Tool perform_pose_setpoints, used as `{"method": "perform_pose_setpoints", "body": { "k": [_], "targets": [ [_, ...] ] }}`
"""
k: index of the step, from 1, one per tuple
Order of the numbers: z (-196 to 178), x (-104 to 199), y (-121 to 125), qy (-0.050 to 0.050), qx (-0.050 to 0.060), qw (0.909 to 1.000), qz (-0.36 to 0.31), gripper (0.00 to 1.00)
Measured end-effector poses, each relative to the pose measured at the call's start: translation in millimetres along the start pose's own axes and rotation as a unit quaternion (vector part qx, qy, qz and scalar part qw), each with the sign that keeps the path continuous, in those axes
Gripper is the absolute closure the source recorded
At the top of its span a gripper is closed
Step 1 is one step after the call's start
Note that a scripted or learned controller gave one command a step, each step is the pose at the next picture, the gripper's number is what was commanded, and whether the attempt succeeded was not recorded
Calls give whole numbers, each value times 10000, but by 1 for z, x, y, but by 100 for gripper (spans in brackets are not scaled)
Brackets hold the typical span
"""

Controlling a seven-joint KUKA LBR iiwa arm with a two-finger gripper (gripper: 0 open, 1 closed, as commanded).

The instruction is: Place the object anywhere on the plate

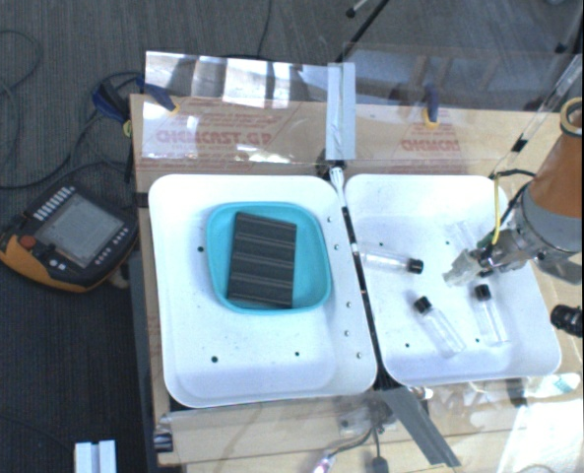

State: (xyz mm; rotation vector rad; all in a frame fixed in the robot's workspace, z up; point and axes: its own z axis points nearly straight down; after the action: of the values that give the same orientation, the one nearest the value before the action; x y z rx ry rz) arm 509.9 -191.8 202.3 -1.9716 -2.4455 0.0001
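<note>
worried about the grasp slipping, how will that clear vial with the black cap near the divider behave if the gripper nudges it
The vial lies on its side on the right bin, so a nudge across its length would probably roll it. It looks clear and smooth, likely slippery between fingers. Being small and seemingly empty, it is probably light and could skid away.

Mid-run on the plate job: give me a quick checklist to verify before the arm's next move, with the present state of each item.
1. Plate located, in the left bin: ok.
2. Free room on the plate: not ok; a dark ribbed block covers most of its middle.
3. Objects to pick present: ok; clear vials with black caps lie in the right bin, such as one vial near the divider.
4. Gripper over the right bin, beside the vials: ok.
5. Object between the fingers: cannot tell; the gripper tip is blurred.
6. Vials apart from each other: ok for those I can make out.
</note>
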Motion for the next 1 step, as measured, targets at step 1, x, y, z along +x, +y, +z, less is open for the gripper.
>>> {"method": "perform_pose_setpoints", "body": {
  "k": [1],
  "targets": [
    [0, 0, 0, 0, 0, 10000, 0, 0]
  ]
}}
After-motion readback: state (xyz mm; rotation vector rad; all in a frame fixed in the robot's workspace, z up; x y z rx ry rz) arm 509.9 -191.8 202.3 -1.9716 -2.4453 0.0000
